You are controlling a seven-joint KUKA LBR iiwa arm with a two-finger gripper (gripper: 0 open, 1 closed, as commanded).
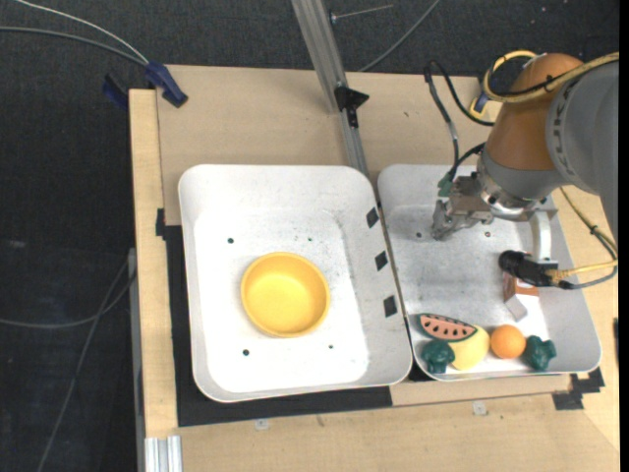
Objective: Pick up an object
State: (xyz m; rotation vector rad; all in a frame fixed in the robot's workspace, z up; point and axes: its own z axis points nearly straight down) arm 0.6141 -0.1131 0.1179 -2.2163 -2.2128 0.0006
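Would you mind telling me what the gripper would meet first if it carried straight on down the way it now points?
The gripper points down at the bare floor of the right bin, so it would probably meet that white floor first. The toy food sits nearer the bin's front edge, off that line, though depth is hard to judge.

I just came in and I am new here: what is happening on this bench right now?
A grey robot arm's two-finger gripper hangs over the upper part of the right white bin. The toy food, a watermelon slice, an orange ball and green pieces, lies at that bin's near edge. A round yellow bowl sits in the left white bin.
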